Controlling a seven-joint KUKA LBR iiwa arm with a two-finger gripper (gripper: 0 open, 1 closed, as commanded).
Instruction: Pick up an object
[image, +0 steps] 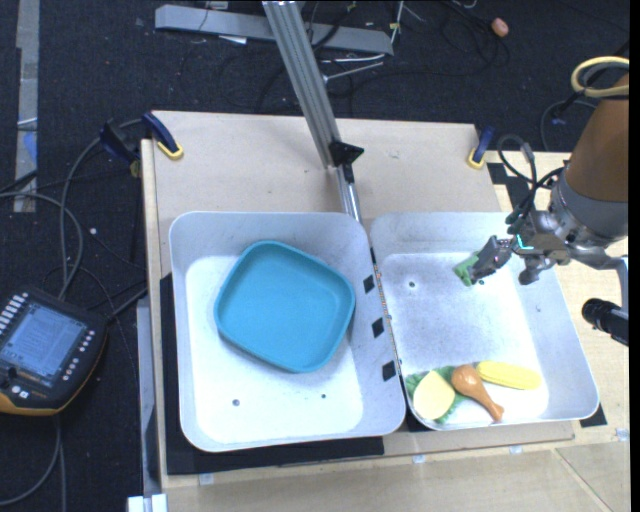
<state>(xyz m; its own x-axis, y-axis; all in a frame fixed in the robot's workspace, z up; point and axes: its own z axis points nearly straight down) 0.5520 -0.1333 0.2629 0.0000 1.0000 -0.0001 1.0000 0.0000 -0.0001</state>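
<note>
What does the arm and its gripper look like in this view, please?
The arm has an orange band above a grey wrist. Black cables loop beside the wrist. The gripper is dark metal with a small teal light near its base.

The arm (600, 170) is cut off by the right edge, so most of it is out of sight. A small green thing (466, 268) at the pincer (488, 262) is too small to identify, and the pincer partly covers it.
</note>
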